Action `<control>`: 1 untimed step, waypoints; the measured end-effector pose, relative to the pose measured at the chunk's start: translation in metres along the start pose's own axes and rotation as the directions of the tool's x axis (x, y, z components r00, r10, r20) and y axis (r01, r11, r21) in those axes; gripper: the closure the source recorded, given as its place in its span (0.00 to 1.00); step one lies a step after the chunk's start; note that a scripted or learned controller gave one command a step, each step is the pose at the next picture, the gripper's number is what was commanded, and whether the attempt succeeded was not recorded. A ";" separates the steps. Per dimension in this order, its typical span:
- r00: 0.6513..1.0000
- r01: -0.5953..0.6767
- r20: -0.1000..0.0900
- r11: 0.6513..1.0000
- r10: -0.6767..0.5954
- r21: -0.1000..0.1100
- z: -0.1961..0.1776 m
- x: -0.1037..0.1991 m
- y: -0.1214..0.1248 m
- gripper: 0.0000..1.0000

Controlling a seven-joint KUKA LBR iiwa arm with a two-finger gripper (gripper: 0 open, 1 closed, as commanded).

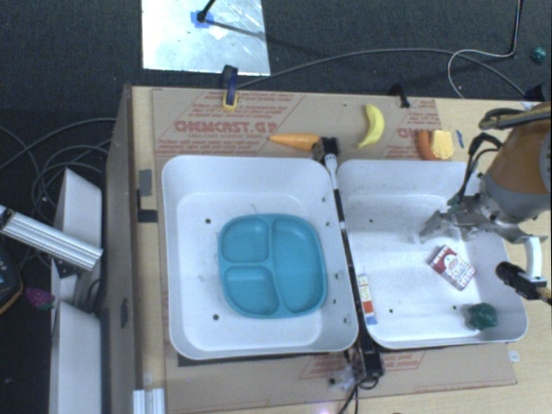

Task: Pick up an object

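Note:
In the right bin (388, 188) a small red and white box (452, 266) lies flat toward the right side. A dark green lump (481, 316) rests near that bin's front right corner. A thin white and orange packet (366, 297) lies along the divider at the bin's left wall. My gripper (442, 223) hangs low over the right bin, just up and left of the red and white box, with nothing seen in it. The arm's orange band (521, 159) is above it at the right edge.
A blue divided plate (272, 264) sits in the left bin (190, 205). On the cardboard behind the bins lie a banana (373, 125), a carrot (295, 141) and an orange and yellow item (434, 144). A black part of the arm (521, 281) juts over the right bin's right rim.

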State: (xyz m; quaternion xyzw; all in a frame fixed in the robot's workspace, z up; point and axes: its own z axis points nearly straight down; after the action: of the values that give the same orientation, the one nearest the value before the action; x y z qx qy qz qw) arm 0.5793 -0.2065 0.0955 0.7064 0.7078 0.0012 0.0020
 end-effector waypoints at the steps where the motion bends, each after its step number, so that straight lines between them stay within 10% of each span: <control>1: 1.000 -0.001 0.000 1.000 0.001 0.002 -0.059 0.000 -0.041 0.00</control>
State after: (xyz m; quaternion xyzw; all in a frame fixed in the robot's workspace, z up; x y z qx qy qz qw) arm 0.5378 -0.2068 0.1539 0.7068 0.7075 0.0004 0.0011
